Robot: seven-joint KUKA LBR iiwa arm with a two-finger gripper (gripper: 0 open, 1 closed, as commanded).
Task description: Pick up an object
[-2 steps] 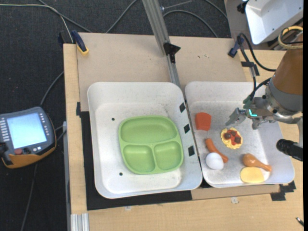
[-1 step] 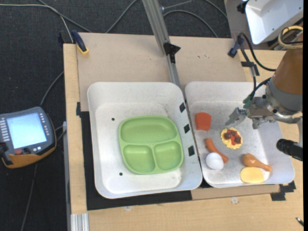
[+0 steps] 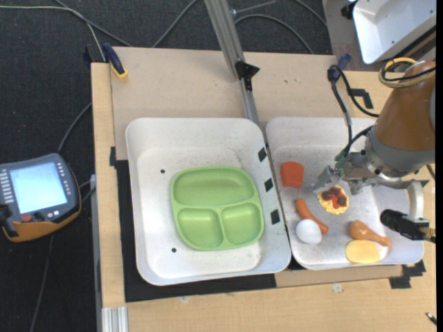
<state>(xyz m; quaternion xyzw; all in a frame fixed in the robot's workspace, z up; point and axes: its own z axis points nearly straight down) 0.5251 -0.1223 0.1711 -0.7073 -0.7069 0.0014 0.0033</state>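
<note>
Bench (image 3: pixel 180 81): tan board filling the middle of the frame, with bare surface along its upper part and a narrow strip along the bottom edge.

Left bin (image 3: pixel 149 151): shallow, white, lower centre. A wide margin of bare floor runs around its one item on every side, widest toward the top.

Right bin (image 3: pixel 304 140): shallow, white, lower right, its left wall just beside the left bin's right wall. Its upper floor is bare; the lower half is crowded.

Arm (image 3: pixel 408 123): grey with an orange-brown band, entering from the right edge and bent down over the right bin's right half.

Green plate (image 3: pixel 218 206): three compartments, lying flat at the centre of the left bin, apart from all walls.

Gripper (image 3: pixel 337 180): pointing toward frame left, low over the right bin's middle, directly above the pizza piece. Whether its fingers are apart or together cannot be told.

Yellow oval (image 3: pixel 365 252): at the right bin's lower edge, touching the drumstick.

Drumstick (image 3: pixel 368 232): brown, lower right of the bin.

Pizza piece (image 3: pixel 333 200): yellow with red and dark topping, at the bin's middle, partly under the gripper.

Orange block (image 3: pixel 292 173): near the bin's left wall, apart from the rest.

White egg (image 3: pixel 309 231): lower left, touching the carrot.

Carrot (image 3: pixel 309 211): orange, slanted, between block and egg.
</note>
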